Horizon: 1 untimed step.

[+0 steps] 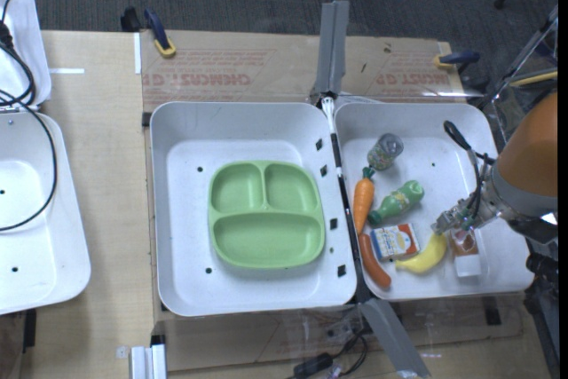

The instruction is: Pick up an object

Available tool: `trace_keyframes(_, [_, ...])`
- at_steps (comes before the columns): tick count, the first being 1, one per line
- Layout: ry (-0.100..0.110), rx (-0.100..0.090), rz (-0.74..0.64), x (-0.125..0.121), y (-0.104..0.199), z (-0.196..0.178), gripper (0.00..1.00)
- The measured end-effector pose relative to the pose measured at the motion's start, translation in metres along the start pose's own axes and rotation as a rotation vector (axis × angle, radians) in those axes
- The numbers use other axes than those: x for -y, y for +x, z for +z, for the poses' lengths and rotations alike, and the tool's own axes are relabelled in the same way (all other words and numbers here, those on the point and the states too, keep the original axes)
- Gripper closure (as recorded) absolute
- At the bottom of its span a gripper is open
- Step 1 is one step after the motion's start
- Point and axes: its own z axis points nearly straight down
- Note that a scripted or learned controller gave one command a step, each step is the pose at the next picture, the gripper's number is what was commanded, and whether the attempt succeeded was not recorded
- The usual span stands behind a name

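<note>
The right bin point(430, 157) holds an orange carrot point(362, 201), a green bottle point(398, 201) lying on its side, a small jar point(385, 152), a red sausage point(374, 262), a white and orange carton point(393, 240), a yellow banana point(424, 256) and a small pale block point(467, 261). A black spoon point(456, 136) lies near the bin's far right corner. My gripper point(455, 220) is low in this bin, just above the banana's upper tip and the pale block. Nothing visibly hangs from it.
The left bin point(177, 191) holds a green divided plate point(266, 215). A grey divider bar point(333, 49) stands between the bins at the back. The arm's orange band point(537, 151) hangs over the right bin's right rim. Clamps sit on the bench's back edge.
</note>
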Motion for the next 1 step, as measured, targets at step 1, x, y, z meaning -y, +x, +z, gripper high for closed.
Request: trace_keyframes(1, [0.037, -0.022, 0.189, -0.0115, 0.0577, -0.0073, 1.0])
